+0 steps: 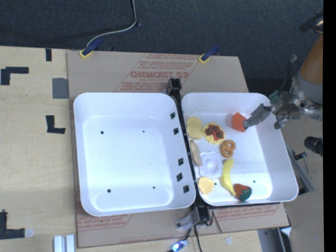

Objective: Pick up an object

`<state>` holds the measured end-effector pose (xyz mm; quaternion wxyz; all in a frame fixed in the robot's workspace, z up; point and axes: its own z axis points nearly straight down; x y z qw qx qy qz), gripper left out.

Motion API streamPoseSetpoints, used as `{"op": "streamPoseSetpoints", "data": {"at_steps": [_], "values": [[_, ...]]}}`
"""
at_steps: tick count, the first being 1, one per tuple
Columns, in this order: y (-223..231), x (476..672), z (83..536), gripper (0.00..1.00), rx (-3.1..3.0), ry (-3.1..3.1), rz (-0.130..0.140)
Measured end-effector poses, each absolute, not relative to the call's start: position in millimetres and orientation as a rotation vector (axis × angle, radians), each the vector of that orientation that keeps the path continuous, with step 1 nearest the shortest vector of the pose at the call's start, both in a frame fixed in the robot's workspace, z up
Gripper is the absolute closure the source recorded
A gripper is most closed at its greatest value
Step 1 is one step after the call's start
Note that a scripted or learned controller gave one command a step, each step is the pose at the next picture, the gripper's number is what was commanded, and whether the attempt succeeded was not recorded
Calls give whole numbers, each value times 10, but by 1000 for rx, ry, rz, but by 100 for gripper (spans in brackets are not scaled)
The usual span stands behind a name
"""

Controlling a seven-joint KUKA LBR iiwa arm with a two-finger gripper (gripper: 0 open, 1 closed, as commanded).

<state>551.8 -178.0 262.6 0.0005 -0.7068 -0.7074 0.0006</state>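
Gripper (266, 115) hung spread and empty at the right bin's (278, 156) 2 o'clock edge, just beside the orange block (239, 121), probably lining up a grab.

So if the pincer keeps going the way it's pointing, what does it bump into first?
Most likely the orange toy. The pincer points left and a bit downward into the right bin, and that toy sits just past its tip. Its height above the toy is hard to judge from this view.

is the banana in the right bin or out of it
In. The banana lies on the floor of the right bin, inside its rim, between a white piece and a red-green toy.
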Motion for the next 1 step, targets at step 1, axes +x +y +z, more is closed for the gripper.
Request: {"op": "streamPoseSetpoints", "data": {"at_steps": [1], "values": [[-1860,5994,1823,0,-2219,-2225,2]]}}
